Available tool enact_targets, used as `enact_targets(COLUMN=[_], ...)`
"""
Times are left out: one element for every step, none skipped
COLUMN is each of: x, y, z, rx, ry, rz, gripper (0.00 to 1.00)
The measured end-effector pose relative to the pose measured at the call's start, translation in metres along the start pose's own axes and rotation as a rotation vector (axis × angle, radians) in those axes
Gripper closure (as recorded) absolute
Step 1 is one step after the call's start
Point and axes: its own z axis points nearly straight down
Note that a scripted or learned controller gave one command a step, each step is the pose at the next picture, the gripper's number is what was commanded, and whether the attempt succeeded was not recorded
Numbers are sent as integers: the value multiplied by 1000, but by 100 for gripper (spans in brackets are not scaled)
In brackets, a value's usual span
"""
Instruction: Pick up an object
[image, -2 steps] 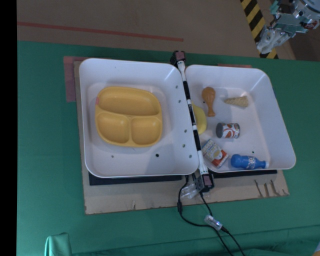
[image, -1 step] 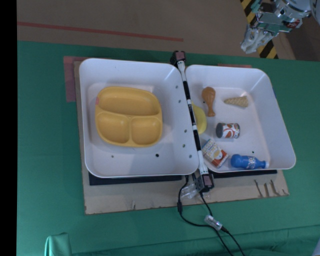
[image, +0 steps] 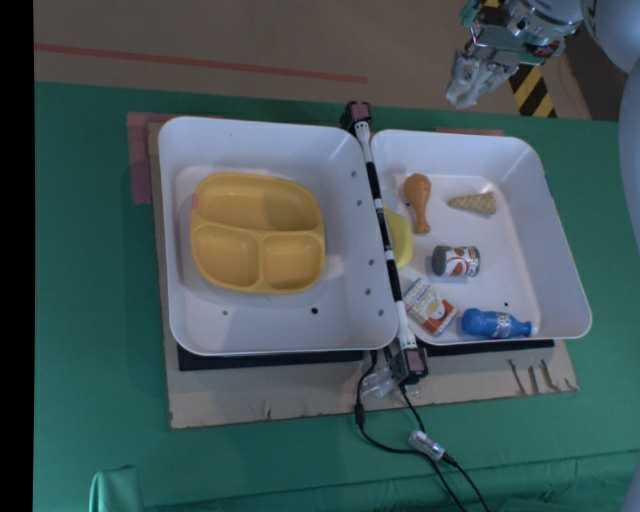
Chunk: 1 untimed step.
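Observation:
My gripper (image: 468, 84) hangs high above the far edge of the right bin (image: 556, 262), past its back rim, open with nothing between its fingers. In that bin lie a brown chicken drumstick (image: 418, 200), a tan waffle cone (image: 472, 204), a small can (image: 456, 262) on its side, a blue bottle (image: 495, 323) on its side near the front rim, and a white-and-orange carton (image: 430, 306). A yellow round object (image: 401, 240) rests against the divider. All of these are well below and in front of the gripper.
The left bin (image: 200, 140) holds a yellow divided tray (image: 258, 232). A black-and-white rail (image: 381, 225) runs between the bins. Cables (image: 425, 445) trail over the green cloth in front. Yellow-black hazard tape (image: 532, 90) marks the floor behind.

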Motion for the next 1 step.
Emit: enact_targets(x=[-67], y=[0], z=[15], rx=[0], ry=[-5], rz=[3], gripper=[100])
